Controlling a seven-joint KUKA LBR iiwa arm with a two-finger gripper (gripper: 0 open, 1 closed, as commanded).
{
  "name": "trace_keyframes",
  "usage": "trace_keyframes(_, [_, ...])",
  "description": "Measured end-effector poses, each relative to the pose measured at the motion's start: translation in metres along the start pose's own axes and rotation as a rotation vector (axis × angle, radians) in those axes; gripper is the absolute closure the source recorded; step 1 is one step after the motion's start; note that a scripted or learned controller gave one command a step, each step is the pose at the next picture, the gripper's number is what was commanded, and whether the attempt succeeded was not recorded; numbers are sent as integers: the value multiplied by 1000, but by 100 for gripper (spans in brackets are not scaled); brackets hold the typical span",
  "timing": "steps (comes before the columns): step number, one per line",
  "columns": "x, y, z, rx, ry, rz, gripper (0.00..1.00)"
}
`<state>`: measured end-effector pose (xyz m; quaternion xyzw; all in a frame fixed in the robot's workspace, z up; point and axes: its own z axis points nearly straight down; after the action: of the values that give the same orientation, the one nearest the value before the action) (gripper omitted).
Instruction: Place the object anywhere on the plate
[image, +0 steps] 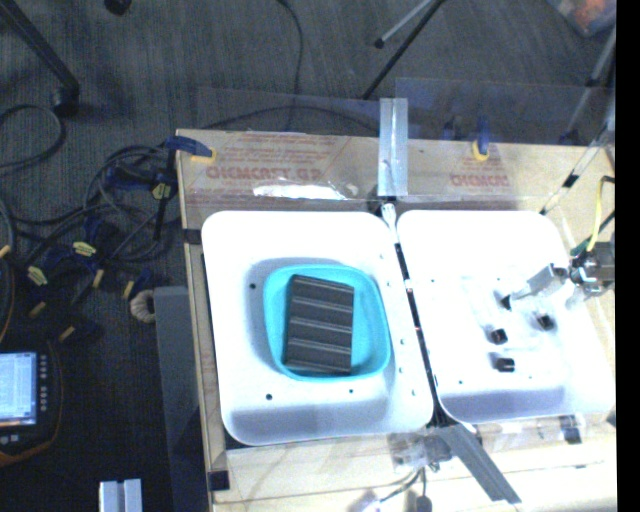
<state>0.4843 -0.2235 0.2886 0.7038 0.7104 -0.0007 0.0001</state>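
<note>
While I watch from the feed, a dark ribbed block (320, 324) lies flat on the turquoise plate (374, 330) in the left white bin (225, 300), roughly centred. Right white bin (470, 390) adjoins it on the table (290, 160); a few small dark bits (499, 335) sit there. Claw (525, 287) hangs over the right bin; I cannot tell how far it is open or whether it holds anything.
</note>
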Motion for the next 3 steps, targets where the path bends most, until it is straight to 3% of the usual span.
trace_keyframes(1, [19, 1, 21, -1, 1, 64, 0])
trace_keyframes(2, [55, 9, 163, 2, 0, 78, 0])
trace_keyframes(3, [59, 0, 81, 1, -1, 121, 0])
